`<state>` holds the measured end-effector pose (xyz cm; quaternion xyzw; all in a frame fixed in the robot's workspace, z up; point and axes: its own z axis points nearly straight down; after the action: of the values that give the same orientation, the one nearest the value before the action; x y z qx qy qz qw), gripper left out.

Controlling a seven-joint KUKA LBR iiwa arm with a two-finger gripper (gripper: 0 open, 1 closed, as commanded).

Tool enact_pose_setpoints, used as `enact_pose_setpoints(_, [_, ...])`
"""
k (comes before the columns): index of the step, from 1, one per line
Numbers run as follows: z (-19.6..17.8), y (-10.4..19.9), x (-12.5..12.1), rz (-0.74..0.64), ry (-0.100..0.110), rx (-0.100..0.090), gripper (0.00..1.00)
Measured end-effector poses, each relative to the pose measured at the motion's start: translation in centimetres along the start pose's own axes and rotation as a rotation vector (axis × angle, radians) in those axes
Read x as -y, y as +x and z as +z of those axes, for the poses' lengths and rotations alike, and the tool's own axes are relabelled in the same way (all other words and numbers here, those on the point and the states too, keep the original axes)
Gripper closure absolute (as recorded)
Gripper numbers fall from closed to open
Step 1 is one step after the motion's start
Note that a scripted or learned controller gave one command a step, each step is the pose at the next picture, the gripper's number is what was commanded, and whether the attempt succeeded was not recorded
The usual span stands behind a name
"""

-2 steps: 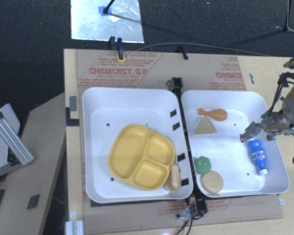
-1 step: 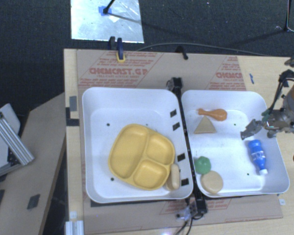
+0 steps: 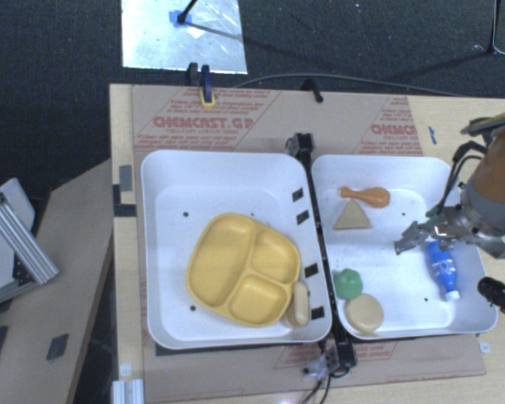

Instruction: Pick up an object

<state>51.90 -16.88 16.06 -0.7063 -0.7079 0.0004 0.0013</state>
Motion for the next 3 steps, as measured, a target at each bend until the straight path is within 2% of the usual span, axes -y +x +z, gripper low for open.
enact_pose_setpoints(1, [4.7, 0.1, -1.0, 0.0, -0.001, 0.001, 0.0])
enact_pose_setpoints(2, [7.8, 0.1, -1.0, 0.001, -0.001, 0.001, 0.0])
enact_pose_setpoints(3, [6.5, 0.1, -1.1, 0.0, -0.005, 0.002, 1.0])
